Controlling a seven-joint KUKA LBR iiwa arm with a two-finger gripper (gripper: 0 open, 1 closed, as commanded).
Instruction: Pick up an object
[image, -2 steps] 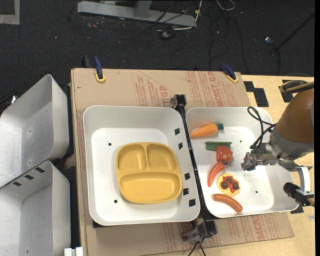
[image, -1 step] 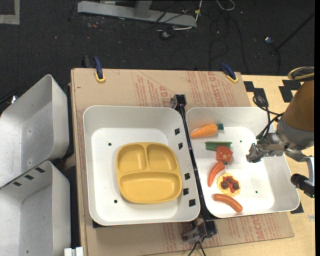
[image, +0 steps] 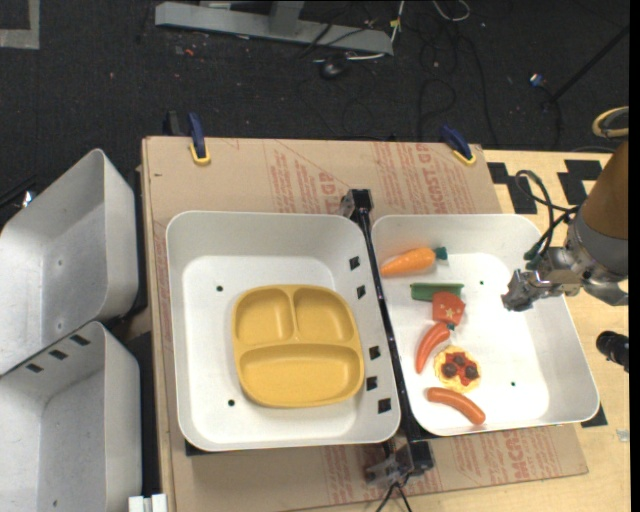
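1. Camera view, looking down: the right bin (image: 560, 400), shallow smooth white plastic, holds glossy toy foods: a tapered orange carrot (image: 408, 262), a green-stemmed red strawberry (image: 446, 306), a curved red chili (image: 430, 346), a round yellow pizza (image: 458, 369) and a sausage (image: 456, 404).
2. The left bin (image: 200, 300) carries a rounded yellow divided plate (image: 297, 345).
3. The gripper (image: 522, 290) hangs over the right bin's right side, apart from the foods.
4. Both bins sit on printed cardboard (image: 300, 170) over dark carpet (image: 100, 70).
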